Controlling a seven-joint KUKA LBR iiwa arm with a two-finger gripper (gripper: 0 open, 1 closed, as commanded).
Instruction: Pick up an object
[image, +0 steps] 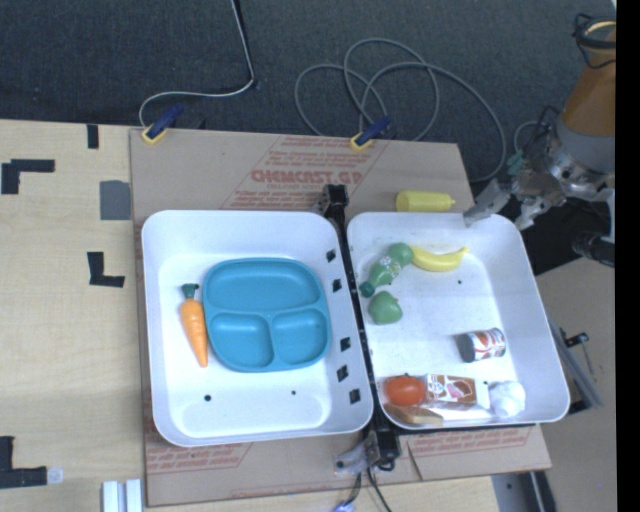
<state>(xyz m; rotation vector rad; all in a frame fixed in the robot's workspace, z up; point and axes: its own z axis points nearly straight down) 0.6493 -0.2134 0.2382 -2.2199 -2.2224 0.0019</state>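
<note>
Here we are looking down on two white bins set side by side, and the arm is hanging at the far right corner, outside the right bin, with its gripper hovering just past that bin's far rim. We judge it is parked there to leave the bins open to the camera before a reach; nothing is lying between its fingers, which seem to be standing spread, though they are small and blurred.

The things to pick are mostly sitting in the right bin: a yellow banana near the far wall, a green bottle-shaped toy and a green round piece just beside it, a small can on its side, and along the near wall a red tomato, a flat packet and a white lump, all crowding one another. The banana is lying nearest the gripper and well apart from the clutter, so we are taking it as the likely target.

The left bin is holding a blue divided plate and an orange carrot just beside it. A yellow block is resting on the cardboard outside the bins.

The arm's upper part is being cut off by the frame, and the packet's print is too small for us to read.
</note>
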